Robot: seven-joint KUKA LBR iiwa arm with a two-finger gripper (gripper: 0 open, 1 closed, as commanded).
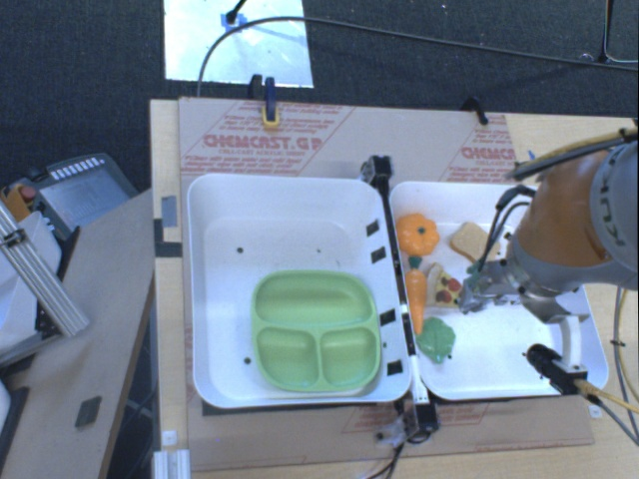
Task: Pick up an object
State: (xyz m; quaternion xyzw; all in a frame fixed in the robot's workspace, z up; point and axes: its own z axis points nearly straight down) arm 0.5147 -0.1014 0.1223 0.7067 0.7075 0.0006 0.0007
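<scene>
The gripper [469, 295] hovers low in the right bin [499, 372], just beside the pizza slice [443, 287]; the approach step, I judge. Next, descend squarely and close.

Red "CHEMCAST GP" lettering, twice, on the brown protective sheet [329, 128].

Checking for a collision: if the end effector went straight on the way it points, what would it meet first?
Probably the small multicoloured toy food piece just beyond the end effector, then the orange toy carrot; depth is unclear.
</scene>
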